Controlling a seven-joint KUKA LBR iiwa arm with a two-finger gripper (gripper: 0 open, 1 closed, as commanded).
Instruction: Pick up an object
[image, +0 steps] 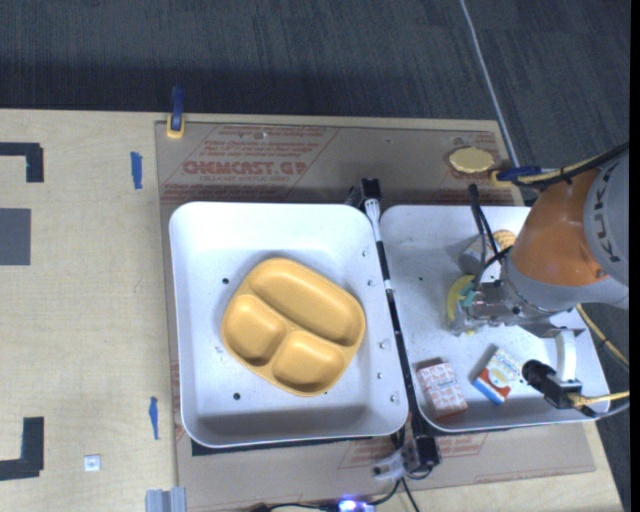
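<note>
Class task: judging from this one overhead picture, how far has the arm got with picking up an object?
Done: the arm has reached into the right bin. In hand: the gripper is low beside a yellow-green item; a grasp is not visible. Left: gripping and lifting. The small carton and yellow tray lie untouched.

I see two shallow white plastic bins, the left bin (190, 300) and the right bin (425, 235), both smooth with a dull sheen. In the left one lies a yellow three-compartment plastic tray (292, 325), glossy and moulded. Under them I make out a brown printed cardboard sheet (300, 160), matt, on a pale wooden bench top (80, 300). The small red-and-white carton (441, 388) looks like printed paperboard. The arm's orange band (560, 240) looks smooth and satin.
</note>
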